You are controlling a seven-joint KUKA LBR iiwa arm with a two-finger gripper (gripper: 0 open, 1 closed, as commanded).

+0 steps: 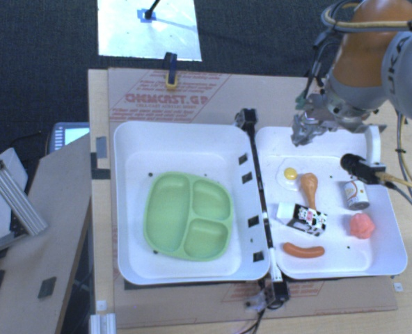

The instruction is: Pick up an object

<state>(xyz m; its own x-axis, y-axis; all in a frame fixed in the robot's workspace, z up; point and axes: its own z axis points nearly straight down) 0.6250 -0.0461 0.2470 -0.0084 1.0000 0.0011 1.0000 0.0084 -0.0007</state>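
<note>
Two shallow white plastic bins sit on the counter. The left bin [126,186] holds a glossy pale-green divided plate [188,216]. The right bin [394,252] holds a fried egg [289,175], drumstick [309,188], cow-patterned carton [307,219], sausage [304,250], small can [355,194] and pink lump [362,225]. The gripper [301,135] hovers above the far rim; jaws' state unclear. Cardboard [192,92] reads "CHEMCAST"

Arm [394,54], upper right of frame: rounded grey housing, smooth and matte, with a broad orange band [383,19] domed across the top. Cables: thin black and pale leads looped over the orange band and bundled down its left side. Wrist: grey metal collar below the band, narrowing to a darker metallic tool [305,132] with small blocky fittings. Markings: none legible.
</note>
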